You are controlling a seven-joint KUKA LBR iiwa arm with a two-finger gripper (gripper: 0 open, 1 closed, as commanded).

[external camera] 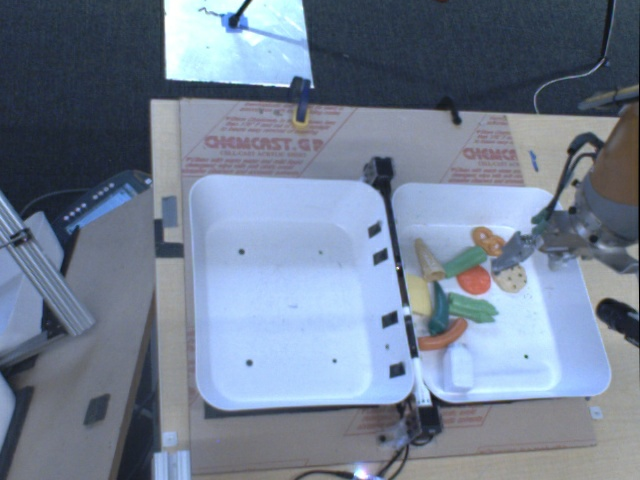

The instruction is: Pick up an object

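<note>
Currently the step in hand is the approach: the gripper (514,251) hangs low over the right bin (570,368), entering from 3 o'clock, with nothing visibly between its fingers. Whether the claw is released or clenched cannot be told. Candidate objects lie close: a round cracker (512,279) just at 6 o'clock of the fingertips, a red tomato slice (475,281) at 8 o'clock, an orange pretzel (487,238) at 10 o'clock. The next move calls for centring over one piece, descending, and closing.

Robot lab: bench (330,128), white bins (290,298)
</note>
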